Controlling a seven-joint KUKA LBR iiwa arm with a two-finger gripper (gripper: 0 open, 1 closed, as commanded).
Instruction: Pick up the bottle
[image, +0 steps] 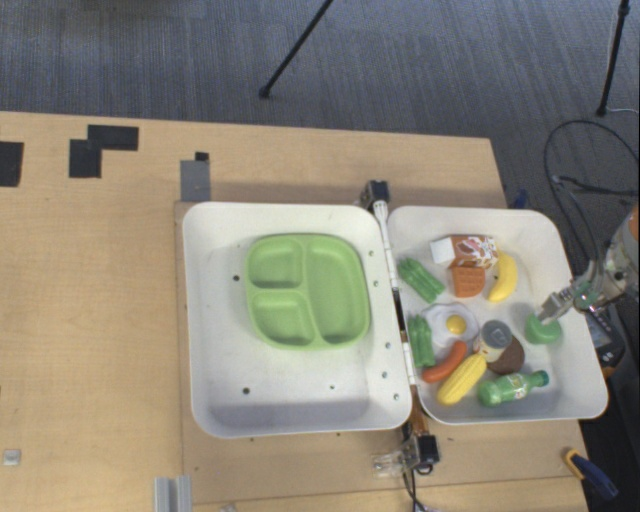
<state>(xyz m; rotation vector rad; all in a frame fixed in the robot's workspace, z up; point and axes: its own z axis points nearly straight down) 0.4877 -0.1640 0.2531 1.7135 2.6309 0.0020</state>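
**Bottle lies in the right bin's near corner, arm at the far right rim**

Two shallow white bins sit side by side on the wooden bench (90, 330). The left bin (215, 395) carries a light green divided tray (305, 290), lying flat around its middle, its compartments bare.

The right bin (545, 228) is crowded with toy food. Toward its back edge sits a small orange and white carton (470, 262), a banana (503, 278) just beside it on the right, and a green vegetable (420, 279) on the left near the dividing wall. In the middle lies a fried egg (452, 324), with a brown and grey piece (499, 345) to its right. Along the front edge are a yellow corn cob (461, 380), an orange carrot (444, 364) and a green pod (421, 341). The bottle (511, 388), green with a label, lies on its side near the bin's front right corner, just right of the corn.

The gripper (562, 302) reaches in over the right rim, tilted downward, its tip just above a small round green piece (543, 331). Whether it is clenched or released I cannot tell. It is well apart from the bottle
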